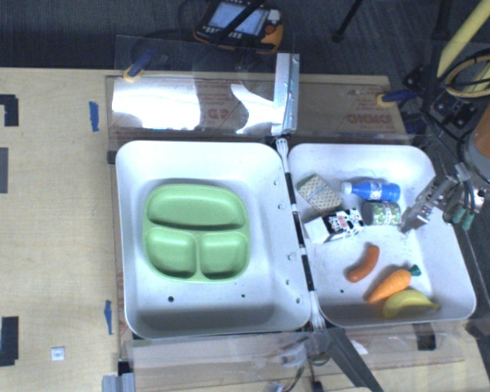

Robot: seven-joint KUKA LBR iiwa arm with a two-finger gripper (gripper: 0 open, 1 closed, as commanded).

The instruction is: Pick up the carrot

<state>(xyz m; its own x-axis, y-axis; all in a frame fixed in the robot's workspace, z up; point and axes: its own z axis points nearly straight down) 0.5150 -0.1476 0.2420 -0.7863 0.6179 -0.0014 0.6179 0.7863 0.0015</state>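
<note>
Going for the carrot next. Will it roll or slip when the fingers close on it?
The carrot looks smooth, rounded and tapered, so it may squirt toward its thin end or roll. It lies against the banana, which could block rolling on that side. It looks like a stiff toy, so it is probably light.

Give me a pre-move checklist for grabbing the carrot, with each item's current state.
1. Carrot located in the right bin, near its front: ok.
2. Carrot's top uncovered: ok.
3. Room around carrot: not ok; the banana touches it, and the sausage lies close on its left.
4. Gripper above carrot: not ok; it sits further back, beside the green jar.
5. Gripper free of any item: ok.
6. Fingers open enough: cannot tell.
</note>
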